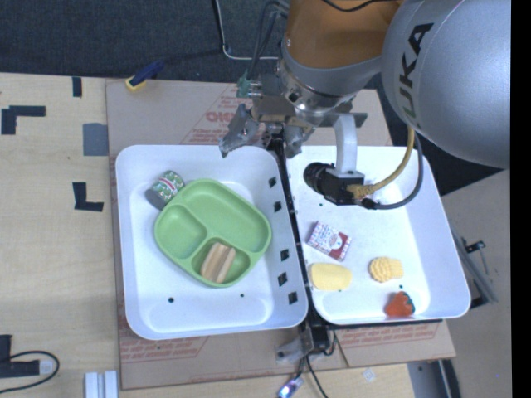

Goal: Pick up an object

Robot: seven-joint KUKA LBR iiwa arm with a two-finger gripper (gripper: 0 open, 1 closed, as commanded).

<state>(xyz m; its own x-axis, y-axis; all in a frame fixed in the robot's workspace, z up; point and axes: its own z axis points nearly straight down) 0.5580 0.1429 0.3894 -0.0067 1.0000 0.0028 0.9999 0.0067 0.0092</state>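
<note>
My gripper (259, 142) hangs over the far edge of the bins, above the divider between them, with its fingers spread open and nothing between them. In the left bin (133, 247) lies a green divided plate (211, 222) with a tan bun-like piece (218, 262) in its front compartment. A small grey-green packet (166, 187) rests against the plate's far left rim. The right bin (440, 247) holds a red-and-white packet (328, 240), a yellow lemon-shaped piece (330, 276), a yellow corn piece (385, 269) and a red piece (399, 304).
The big grey and orange arm (398, 48) covers the far right of the scene. A black part with a yellow cable (332, 182) hangs from it over the right bin's far half. A blue and yellow item (145, 73) lies on the bench beyond the bins.
</note>
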